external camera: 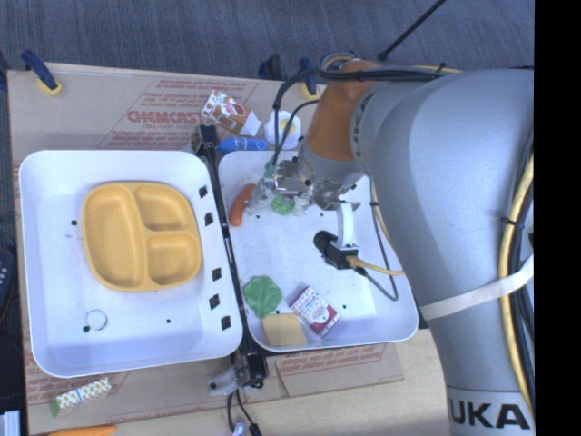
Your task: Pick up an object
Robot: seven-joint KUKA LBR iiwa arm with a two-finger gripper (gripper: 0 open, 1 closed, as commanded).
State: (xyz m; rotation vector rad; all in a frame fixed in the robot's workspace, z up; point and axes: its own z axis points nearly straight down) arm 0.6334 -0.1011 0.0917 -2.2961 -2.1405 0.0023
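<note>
Two white bins sit side by side — the gripper [283, 189] hangs low in the right bin [390, 321] over a green item [282, 204] (an orange carrot [239, 203] just beside).

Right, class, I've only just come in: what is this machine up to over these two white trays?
A grey KUKA arm reaches into the right bin, its gripper low near the far end beside a small green object and an orange carrot-like piece. Whether it holds anything cannot be told. A green leaf-shaped toy, a yellow block and a small packet lie at the near end. The left bin holds a yellow divided plate.
</note>
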